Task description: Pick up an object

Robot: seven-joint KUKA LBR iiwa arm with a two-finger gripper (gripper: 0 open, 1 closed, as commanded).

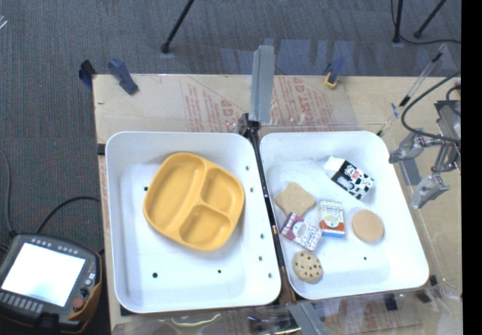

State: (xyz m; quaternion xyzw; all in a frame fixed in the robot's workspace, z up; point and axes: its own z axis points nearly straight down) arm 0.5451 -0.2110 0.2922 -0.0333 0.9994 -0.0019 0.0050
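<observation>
- I see the candidate objects lying together in the right-hand shallow white bin [407,266]: a small black-and-white cow-patterned carton [350,178] toward the bin's far right, a tan slice of toy bread [294,198] near the divider, a small red-and-white packet with a printed label [331,218] in the middle, a round flat tan biscuit-like disc [368,226] just to the right of that packet, a crumpled pink-and-white wrapper [302,232] just left of the packet, and a round chocolate-chip cookie [307,267] nearest the front edge.
- I note that the bread slice, wrapper and packet sit close together, the wrapper touching or nearly touching both; the cookie lies a little apart toward the front, and the carton lies apart toward the back.
- I see the two-finger gripper [423,175] at the right rim of that bin, outside its wall and clear of every object; nothing lies between its grey fingers [410,168].
- I cannot tell from this angle how wide the jaws stand, since the fingers appear only as grey shapes at the frame's edge.
- I see only the end of the arm, with thin cables trailing upward from it at the right side of the bench.
- I see the left-hand shallow white bin [128,266] holding a yellow plastic plate with three compartments [194,200], lying flat near the middle.
- I see the brown bench top [188,100] behind both bins, with blue clamps on its far edge, and a handheld control pendant with a lit screen [47,275] on the floor at lower left.
</observation>
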